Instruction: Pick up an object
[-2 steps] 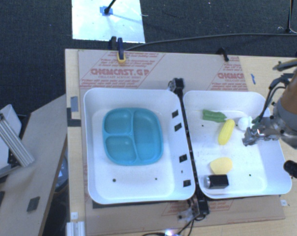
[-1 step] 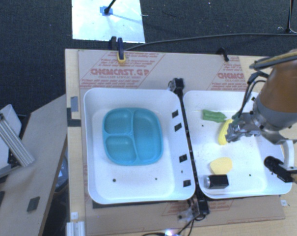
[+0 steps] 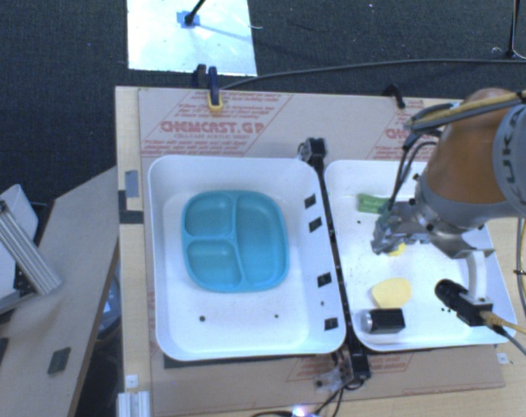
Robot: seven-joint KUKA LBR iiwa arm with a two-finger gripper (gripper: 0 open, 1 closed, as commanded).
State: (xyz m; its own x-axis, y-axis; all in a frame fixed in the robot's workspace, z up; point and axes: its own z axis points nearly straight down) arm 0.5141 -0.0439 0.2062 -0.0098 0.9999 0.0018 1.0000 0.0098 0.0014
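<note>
So: right bin (image 3: 497,298) holds the loose items. Pale yellow piece (image 3: 391,292), rounded and flat-looking, sits near the bin's front, well below the gripper. Just in front of it, touching or nearly so, a small black block with a silver end (image 3: 382,321) lies against the front wall. Green piece (image 3: 372,203) toward the back of the bin, partly covered by a cable and the arm. Another bit of yellow (image 3: 396,250) peeks out right under the gripper; shape can't be made out.

Gripper (image 3: 386,240) is down low in the right bin, between the green piece and the pale yellow one. Can't tell its state, the wrist and cabling block it, and can't tell whether it touches that yellow bit.

Arm (image 3: 471,168) comes in from the right, orange band up top, cut off by the frame edge. Black cylinder (image 3: 458,300) hangs off the wrist over the bin's front right.

Left bin (image 3: 171,320) has a teal divided plate (image 3: 235,240), three compartments, lying flat, roughly centred
</note>
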